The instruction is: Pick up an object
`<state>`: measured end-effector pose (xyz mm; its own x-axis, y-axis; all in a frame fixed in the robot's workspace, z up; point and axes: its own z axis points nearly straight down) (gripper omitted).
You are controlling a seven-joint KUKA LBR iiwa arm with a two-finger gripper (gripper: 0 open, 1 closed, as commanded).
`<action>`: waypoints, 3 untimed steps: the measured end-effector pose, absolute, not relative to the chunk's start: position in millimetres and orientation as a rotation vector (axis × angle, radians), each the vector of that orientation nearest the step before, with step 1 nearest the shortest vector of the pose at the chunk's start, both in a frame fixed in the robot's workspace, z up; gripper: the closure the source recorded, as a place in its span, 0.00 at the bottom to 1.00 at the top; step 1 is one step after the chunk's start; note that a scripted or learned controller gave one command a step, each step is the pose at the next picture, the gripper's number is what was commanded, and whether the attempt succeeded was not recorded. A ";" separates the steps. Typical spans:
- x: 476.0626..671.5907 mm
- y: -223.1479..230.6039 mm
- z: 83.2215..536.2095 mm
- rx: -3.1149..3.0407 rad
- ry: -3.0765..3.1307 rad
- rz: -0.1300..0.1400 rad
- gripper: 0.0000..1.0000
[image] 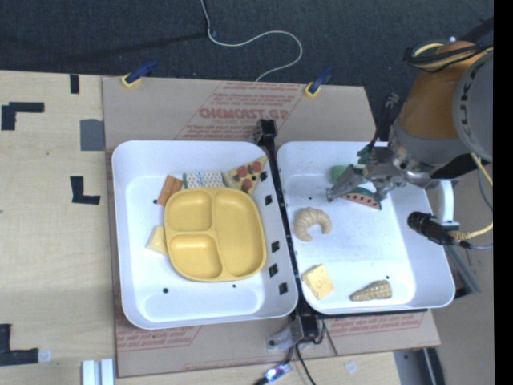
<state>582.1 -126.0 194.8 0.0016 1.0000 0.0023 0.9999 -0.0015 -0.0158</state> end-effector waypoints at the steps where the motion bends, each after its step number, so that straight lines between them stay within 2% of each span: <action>1: 585.2 -125.7 202.9 -2.218 -2.222 0.001 0.00; 3: 572.1 -136.9 95.0 -2.217 -2.218 0.008 0.00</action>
